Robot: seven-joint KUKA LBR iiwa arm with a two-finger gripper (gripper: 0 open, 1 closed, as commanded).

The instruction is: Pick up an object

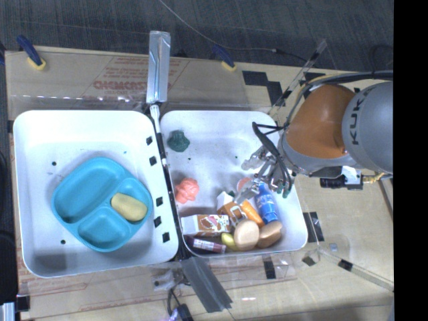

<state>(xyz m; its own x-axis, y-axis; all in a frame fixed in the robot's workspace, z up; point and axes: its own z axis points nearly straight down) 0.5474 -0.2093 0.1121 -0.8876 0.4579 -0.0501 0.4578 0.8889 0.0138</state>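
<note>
Pincer [262, 172] sits low over the right bin [214, 129], at about 3 o'clock in it, with the grey arm [364, 129] and its orange band [324, 122] coming in from the same side. Honestly can't tell how its grip stands, too much metal and cable tangled there, and I can't see anything in it.

Right below it, around 5 o'clock in the bin, is the pile of stuff: a blue bottle [267, 206], an orange piece [249, 212] beside it, a beige egg-shaped thing [246, 234] touching a brown bun-like one [270, 233], a brown packet [210, 223], and a dark tube [208, 246] along the bottom wall. The bottle top is just beside the pincer, maybe touching, hard to say.

Further out, a pink lump [186, 189] lies near the bin's 9 o'clock wall, and a dark green thing [178, 140] sits at 11 o'clock.

Left bin [40, 132] has a blue divided plate [90, 196] with a yellow potato-looking object [129, 206] at its 4 o'clock. Both bins are on the table [80, 72].
</note>
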